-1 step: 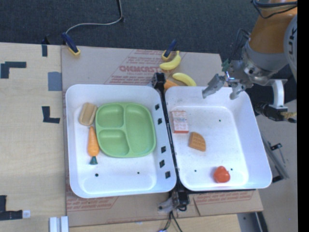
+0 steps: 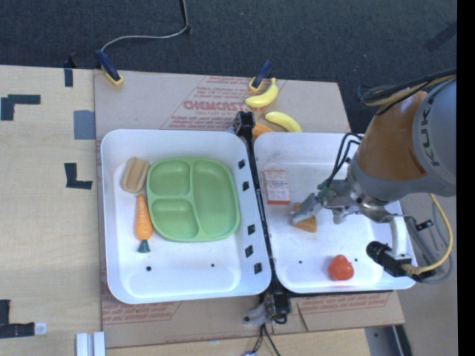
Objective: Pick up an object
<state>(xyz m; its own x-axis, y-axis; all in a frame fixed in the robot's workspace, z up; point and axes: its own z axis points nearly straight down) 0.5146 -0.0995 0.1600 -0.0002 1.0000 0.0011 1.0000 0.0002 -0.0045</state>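
Hand pinches pizza slice in right bin; card close by, tomato apart; bin's near corner open.

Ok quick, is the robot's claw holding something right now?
Gripper: right over the orange wedge-shaped piece in the right bin; whether it grips it cannot be told.
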